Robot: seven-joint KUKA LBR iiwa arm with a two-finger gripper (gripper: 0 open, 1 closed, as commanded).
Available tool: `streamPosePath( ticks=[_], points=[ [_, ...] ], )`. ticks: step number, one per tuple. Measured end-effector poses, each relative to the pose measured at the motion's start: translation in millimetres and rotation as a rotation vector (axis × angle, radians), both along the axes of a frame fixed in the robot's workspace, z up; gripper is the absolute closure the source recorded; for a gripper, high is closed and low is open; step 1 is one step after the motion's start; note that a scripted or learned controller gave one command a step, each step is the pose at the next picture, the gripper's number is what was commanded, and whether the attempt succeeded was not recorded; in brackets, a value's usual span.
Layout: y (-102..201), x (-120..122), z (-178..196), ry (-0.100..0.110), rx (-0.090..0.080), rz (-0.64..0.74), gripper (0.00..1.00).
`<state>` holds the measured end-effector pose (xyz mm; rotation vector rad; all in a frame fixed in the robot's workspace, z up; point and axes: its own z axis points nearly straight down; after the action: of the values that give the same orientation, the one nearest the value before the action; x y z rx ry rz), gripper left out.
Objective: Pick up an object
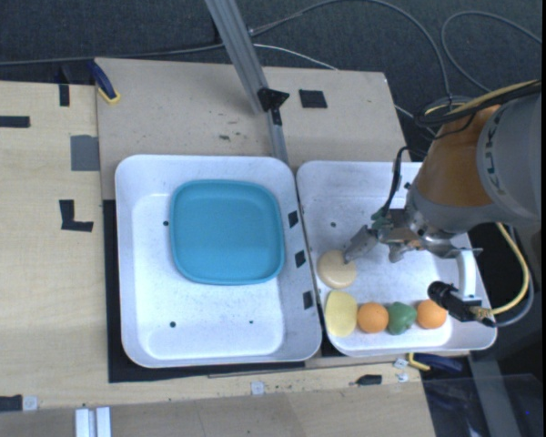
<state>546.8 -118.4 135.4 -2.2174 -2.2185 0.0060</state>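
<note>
My gripper (375, 251) hangs over the middle of the right bin (346, 178), open, with nothing between its fingers. Its left fingertip (351, 252) is just above and right of a beige round object (335, 269). Along the bin's front edge lie a yellow object (340, 314), an orange ball (372, 318), a green object (400, 317) and a second orange ball (430, 313). All of these rest on the bin floor, below the gripper.
The left bin (146, 335) holds a blue square plate (227, 231). A grey metal pole (246, 53) slants down to the back of the ridge between the bins. Cables (505, 271) loop at the right of the arm.
</note>
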Motion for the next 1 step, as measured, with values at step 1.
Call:
streamPosePath(
  ticks=[1],
  points=[
    [0.0,1.6,-44.2,-0.011,-0.001,0.000,0.00]
  ],
)
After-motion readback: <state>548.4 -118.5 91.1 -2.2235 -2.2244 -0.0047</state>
